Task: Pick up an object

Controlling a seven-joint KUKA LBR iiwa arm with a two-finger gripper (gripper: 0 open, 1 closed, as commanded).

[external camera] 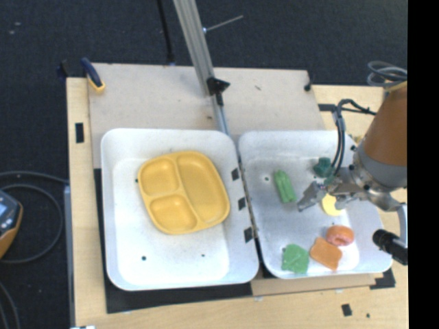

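A light wooden bench (158,98) stands on dark carpet, carrying two shallow white bins side by side. The left bin (123,252) holds a yellow three-compartment plate (184,192), lying flat. The right bin (274,156) holds a green oblong piece (284,186), a green lump (295,258), an orange block (326,253) and a pinkish-orange rounded item (339,236), the last three clustered near its front edge. A yellow object (333,205) and a teal one (322,166) are partly hidden by the arm. The gripper (317,194) hangs over the right bin beside the oblong piece; whether it is spread or closed cannot be told. A metal pole (195,43) rises behind.
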